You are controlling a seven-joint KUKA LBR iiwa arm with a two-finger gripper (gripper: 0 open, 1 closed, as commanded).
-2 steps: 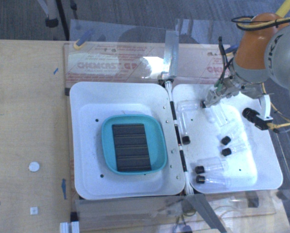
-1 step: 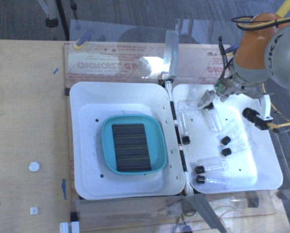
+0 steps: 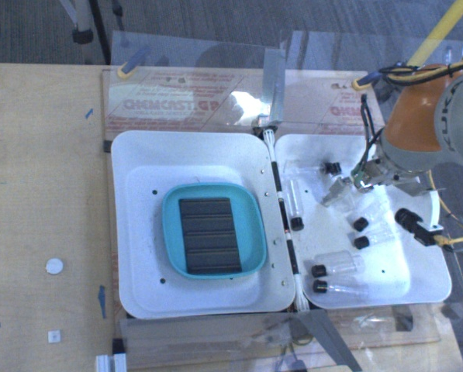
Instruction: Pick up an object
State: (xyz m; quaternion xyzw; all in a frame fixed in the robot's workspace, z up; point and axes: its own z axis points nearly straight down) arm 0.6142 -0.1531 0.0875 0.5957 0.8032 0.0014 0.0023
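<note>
Holding clear black-capped tubes [image 3: 333, 287], the right bin [image 3: 429, 285] has the hand [image 3: 341, 189], grip unclear.

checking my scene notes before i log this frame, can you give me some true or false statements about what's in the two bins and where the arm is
1. A teal tray sits in the left bin. True.
2. The teal tray holds a dark ribbed block. True.
3. The clear tubes with black caps lie in the left bin. False: the clear tubes with black caps lie in the right bin.
4. The end effector is over the left bin. False: it is over the right bin, near its upper middle.
5. A small white disc lies on the wooden bench, left of both bins. True.
</note>
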